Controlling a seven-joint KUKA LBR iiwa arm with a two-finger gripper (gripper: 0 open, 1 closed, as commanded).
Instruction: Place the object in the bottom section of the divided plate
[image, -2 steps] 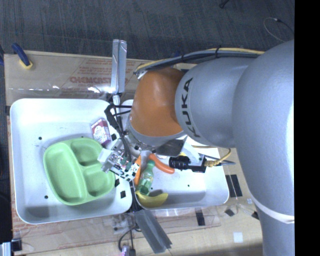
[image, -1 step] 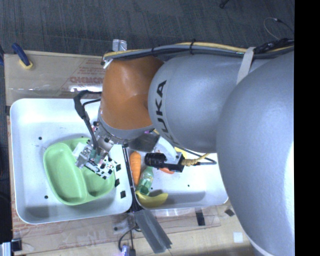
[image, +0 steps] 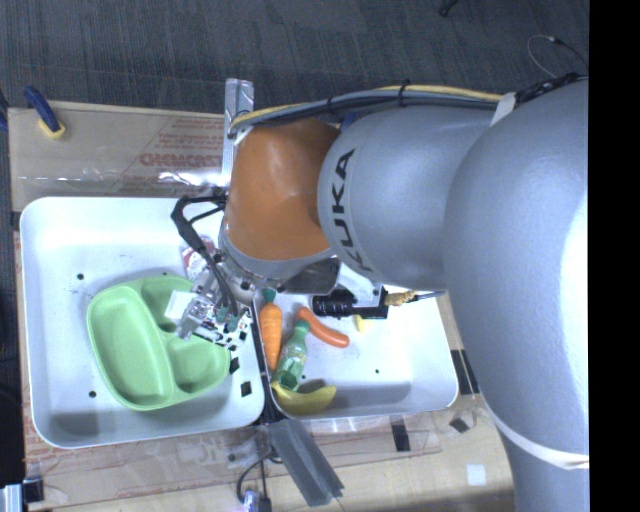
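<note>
Hovering over the green divided plate (image: 150, 350), the gripper (image: 207, 318) seemingly carries something; finger state unclear.

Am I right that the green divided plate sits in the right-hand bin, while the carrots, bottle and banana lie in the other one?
Not quite. The camera view shows the green divided plate in the left bin, not the right. The carrots, the bottle and the banana do lie in the other one, the right bin.
</note>
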